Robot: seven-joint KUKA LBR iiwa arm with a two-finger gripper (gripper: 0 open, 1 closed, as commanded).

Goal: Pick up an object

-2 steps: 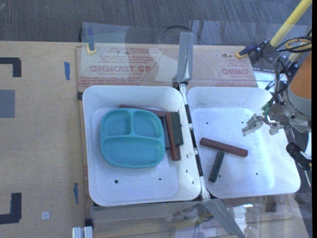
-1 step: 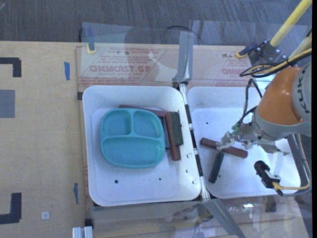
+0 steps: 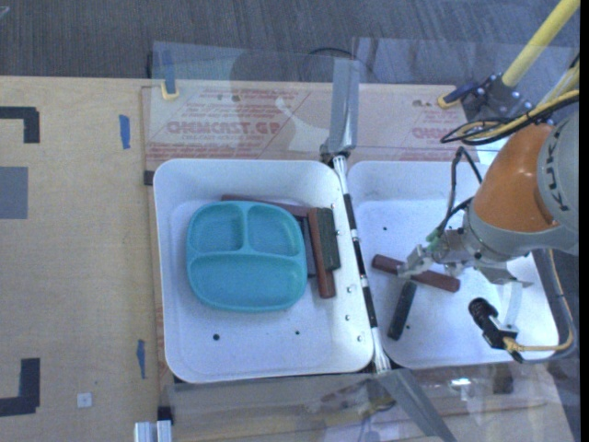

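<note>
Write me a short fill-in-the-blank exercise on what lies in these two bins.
1. The teal divided tray lies in the ____ bin of the camera view.
2. The long brown block lies in the same bin as the ____ bar.
3. The gripper is over the ____ bin.
4. The arm has an ____ band above the wrist.

Missing words: left; black; right; orange
</note>
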